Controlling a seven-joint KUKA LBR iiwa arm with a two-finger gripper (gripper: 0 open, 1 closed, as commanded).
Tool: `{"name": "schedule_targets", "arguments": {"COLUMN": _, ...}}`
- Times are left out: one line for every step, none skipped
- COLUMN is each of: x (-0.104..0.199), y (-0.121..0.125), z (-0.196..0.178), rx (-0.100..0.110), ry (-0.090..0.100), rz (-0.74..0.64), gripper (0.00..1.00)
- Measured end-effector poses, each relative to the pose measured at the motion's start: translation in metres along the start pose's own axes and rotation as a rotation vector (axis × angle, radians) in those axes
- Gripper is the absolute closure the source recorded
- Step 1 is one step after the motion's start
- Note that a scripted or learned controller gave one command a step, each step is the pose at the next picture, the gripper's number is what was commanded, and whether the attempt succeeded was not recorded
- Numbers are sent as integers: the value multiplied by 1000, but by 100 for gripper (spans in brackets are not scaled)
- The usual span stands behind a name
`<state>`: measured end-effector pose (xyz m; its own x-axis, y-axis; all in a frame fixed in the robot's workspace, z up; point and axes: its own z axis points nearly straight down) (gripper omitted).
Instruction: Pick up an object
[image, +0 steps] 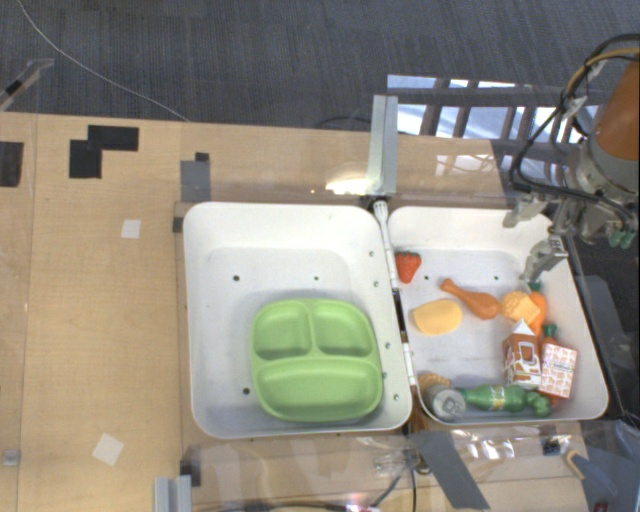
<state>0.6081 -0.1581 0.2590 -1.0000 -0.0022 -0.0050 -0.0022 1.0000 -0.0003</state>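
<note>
Objects for picking lie in the right bin (480, 225): a strawberry (408, 266), a drumstick (471, 299), a yellow slice (437, 317), a carrot (524, 305), two small cartons (540, 364) and a green bottle (493, 400); the gripper (541, 258) hangs near the bin's far right corner, just above the carrot, its state impossible to tell; a green divided plate (315, 358) sits in the left bin (220, 260).

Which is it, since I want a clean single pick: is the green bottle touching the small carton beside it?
Cannot tell. In the camera view the green bottle lies just under the small carton, and their outlines meet with no visible gap, but the slanted view could hide one.
</note>
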Motion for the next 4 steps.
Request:
{"name": "schedule_targets", "arguments": {"x": -4, "y": 8, "z": 162, "rx": 1, "ry": -7, "rz": -104, "gripper": 0}}
{"name": "schedule_targets", "arguments": {"x": -2, "y": 75, "z": 170, "rx": -2, "ry": -4, "rz": -130, "gripper": 0}}
{"name": "schedule_targets", "arguments": {"x": 69, "y": 19, "z": 168, "rx": 3, "ry": -10, "rz": -141, "gripper": 0}}
{"name": "schedule_targets", "arguments": {"x": 42, "y": 59, "z": 168, "rx": 5, "ry": -13, "rz": -256, "gripper": 0}}
